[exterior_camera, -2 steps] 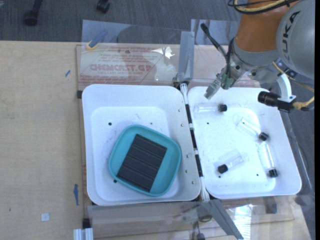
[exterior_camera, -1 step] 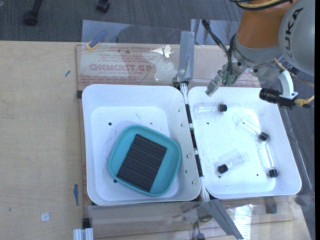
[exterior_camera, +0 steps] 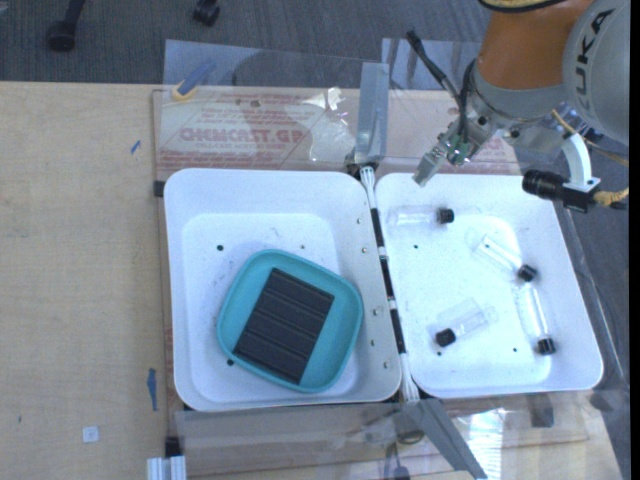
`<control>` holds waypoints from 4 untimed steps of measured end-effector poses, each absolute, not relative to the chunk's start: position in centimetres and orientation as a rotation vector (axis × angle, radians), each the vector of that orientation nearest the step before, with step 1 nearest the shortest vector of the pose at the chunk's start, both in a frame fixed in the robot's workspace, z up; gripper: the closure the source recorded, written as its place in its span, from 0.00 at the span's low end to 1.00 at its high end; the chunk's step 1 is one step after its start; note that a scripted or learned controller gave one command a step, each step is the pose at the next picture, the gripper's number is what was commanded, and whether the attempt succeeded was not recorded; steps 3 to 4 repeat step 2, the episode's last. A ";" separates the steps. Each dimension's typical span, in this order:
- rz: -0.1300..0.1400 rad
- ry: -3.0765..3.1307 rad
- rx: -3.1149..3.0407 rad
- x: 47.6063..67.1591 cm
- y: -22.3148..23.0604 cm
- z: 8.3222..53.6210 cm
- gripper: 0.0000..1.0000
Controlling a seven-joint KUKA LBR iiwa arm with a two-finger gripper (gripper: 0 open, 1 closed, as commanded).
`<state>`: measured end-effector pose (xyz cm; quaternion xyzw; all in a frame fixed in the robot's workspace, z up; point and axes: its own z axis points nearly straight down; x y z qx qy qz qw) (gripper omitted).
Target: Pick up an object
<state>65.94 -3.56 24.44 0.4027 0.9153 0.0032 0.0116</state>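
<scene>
Along the far edge of the bench, behind the left bin [exterior_camera: 190, 268], a clear plastic sheet [exterior_camera: 250, 133] lies over faint red printing. The letters are washed out by glare and cannot be read with confidence.

In the left bin sits a teal tray [exterior_camera: 345, 313], turned at an angle, with a dark ribbed block [exterior_camera: 285, 325] lying flat inside it. No writing shows on either.

A grey bar [exterior_camera: 372, 118] runs up from the seam between the two bins, and its far end is lost under the plastic sheet.

The right bin [exterior_camera: 580, 368] holds four small clear vials with black caps, all on their sides and well apart from each other:
- one vial [exterior_camera: 420, 216] near the far wall
- one vial [exterior_camera: 505, 258] toward the right
- one vial [exterior_camera: 537, 318] by the right wall
- one vial [exterior_camera: 460, 323] near the middle

Their clear bodies nearly vanish against the white floor. The caps are the parts easiest to see.

The gripper [exterior_camera: 428, 168] hangs over the far rim of the right bin, above and apart from the vials. It appears as one narrow grey tip, and I cannot tell whether it is open or closed. Nothing can be seen in it.

The arm [exterior_camera: 530, 38], with its orange band, is cut off by the top and right edges. Grey letters on its casing at the upper right are cropped, with "UK" legible.
</scene>
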 end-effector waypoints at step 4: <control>0.001 2.883 1.241 61.3 -7.2 20.4 1.00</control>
